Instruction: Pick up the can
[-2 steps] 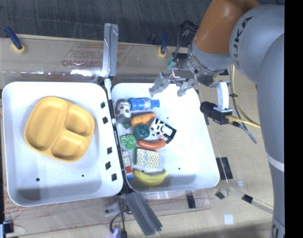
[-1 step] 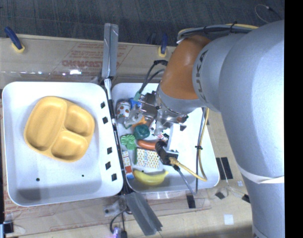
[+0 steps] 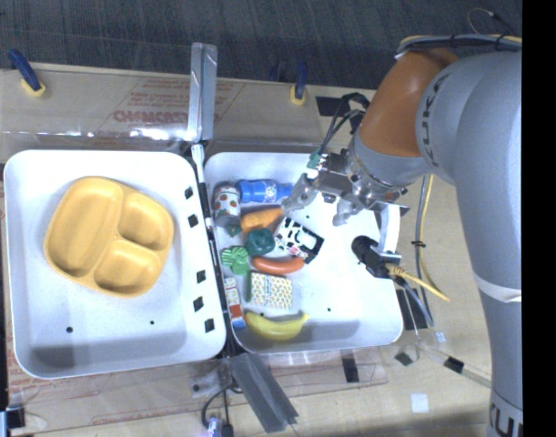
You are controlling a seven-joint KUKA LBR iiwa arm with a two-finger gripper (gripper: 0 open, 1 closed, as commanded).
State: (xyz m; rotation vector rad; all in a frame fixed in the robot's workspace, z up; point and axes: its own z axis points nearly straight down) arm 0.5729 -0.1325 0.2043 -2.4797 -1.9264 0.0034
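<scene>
Banana (image 3: 276, 324) nearest, at bin's near wall. Blue can (image 3: 262, 191) lies sideways far-left: light, rigid, slick; grip across its round body. Gripper (image 3: 321, 198) hovers just right, jaws apart.

Grey arm (image 3: 469, 153) w/ orange band reaches in from right, gripper (image 3: 321, 198) low, wrist angled left.

Brightness: even and fairly bright over both white bins (image 3: 96, 167); the floor above the worktop (image 3: 86, 107) is dark.
Glare: pale sheen on the clear sheet over the worktop, well left of the jaws.
Shadows: soft grey shade along the bins' near walls, below the jaws; a faint one under the yellow tray (image 3: 109, 235).
Sharpness: moderate; small items left of the jaws look soft, labels unreadable.
Distortion: slight slant, edges mostly straight.
</scene>
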